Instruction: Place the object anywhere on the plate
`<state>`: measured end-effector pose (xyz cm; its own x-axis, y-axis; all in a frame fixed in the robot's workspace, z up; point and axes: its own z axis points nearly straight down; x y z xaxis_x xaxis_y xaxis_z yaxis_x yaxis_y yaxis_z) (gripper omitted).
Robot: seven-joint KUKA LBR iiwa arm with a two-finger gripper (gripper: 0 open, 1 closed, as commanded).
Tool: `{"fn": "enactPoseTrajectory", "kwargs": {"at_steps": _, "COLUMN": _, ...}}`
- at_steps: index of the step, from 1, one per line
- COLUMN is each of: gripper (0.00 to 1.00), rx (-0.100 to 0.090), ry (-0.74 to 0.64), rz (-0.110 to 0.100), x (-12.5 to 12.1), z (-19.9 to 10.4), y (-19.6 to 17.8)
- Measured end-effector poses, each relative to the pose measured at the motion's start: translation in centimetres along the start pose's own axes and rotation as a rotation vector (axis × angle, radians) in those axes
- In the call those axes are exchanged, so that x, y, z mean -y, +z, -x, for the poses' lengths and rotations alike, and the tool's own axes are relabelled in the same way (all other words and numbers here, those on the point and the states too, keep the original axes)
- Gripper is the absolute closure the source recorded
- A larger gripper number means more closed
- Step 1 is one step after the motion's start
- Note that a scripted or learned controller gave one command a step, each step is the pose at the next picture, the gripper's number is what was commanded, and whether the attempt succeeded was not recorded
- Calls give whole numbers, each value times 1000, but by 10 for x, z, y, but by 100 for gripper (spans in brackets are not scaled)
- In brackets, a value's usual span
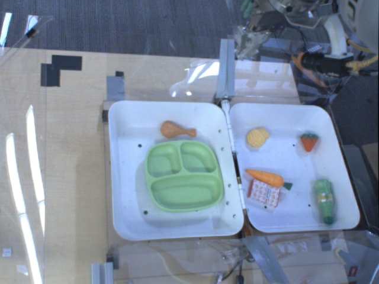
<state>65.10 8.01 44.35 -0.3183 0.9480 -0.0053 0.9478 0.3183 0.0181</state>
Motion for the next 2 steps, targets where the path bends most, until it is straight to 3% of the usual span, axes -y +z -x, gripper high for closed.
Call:
{"fn": "enactPoseTrajectory", "kwargs": {"at_steps": 1, "gripper": 100, "rx": -6, "ry": -110, "rz": -13, "x": -5, "z": -75, "y": 138}}
{"fn": "enactPoseTrajectory", "kwargs": {"at_steps": 2, "gripper": 100, "rx": -6, "ry": -41, "rz": -9, "x": -25, "z": -141, "y": 6}}
